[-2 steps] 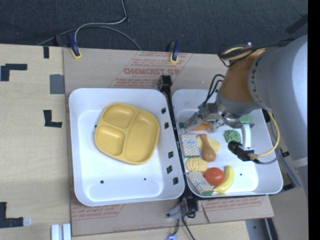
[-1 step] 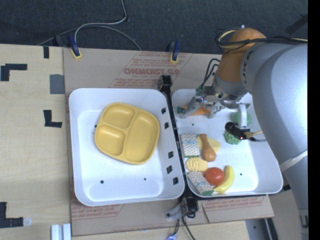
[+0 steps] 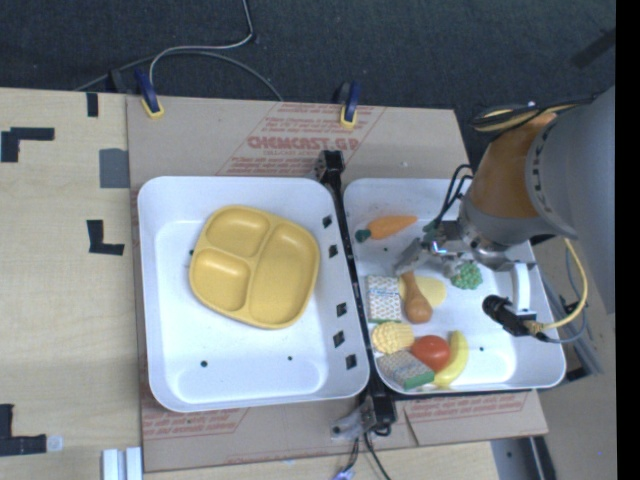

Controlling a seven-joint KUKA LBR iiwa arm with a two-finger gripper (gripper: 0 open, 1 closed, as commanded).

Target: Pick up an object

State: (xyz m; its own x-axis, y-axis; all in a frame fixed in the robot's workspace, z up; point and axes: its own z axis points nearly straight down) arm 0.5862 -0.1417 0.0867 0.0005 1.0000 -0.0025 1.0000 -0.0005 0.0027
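The gripper (image 3: 432, 246) hangs low over the right bin (image 3: 520, 368), in its upper middle part, and the grey arm with the orange band comes in from the right side. The jaws are dark and small here, and I cannot tell if they are spread apart or pressed together, and nothing shows between them. The closest toy is the broccoli (image 3: 465, 274), just beside the jaws, a little toward the near edge of the bin and toward the arm's side. The chicken drumstick (image 3: 415, 299) lies just below the jaws too, on the near side, and its long shape runs away from the jaws toward the near rim. A pale yellow piece (image 3: 434, 290) touches the drumstick. The carrot (image 3: 388, 227) lies on the far side of the jaws and off to the left, and its long shape runs left to right, with its thin tip pointing back at the jaws. Farther from the jaws, near the bin's front rim, sit the corn (image 3: 392, 338), the tomato (image 3: 431, 351) and the banana (image 3: 455, 358), all packed close. I think the jaws only need a small shift to reach the broccoli or the drumstick. The yellow plate (image 3: 254, 266) in the left bin (image 3: 165, 298) is well apart from the jaws.
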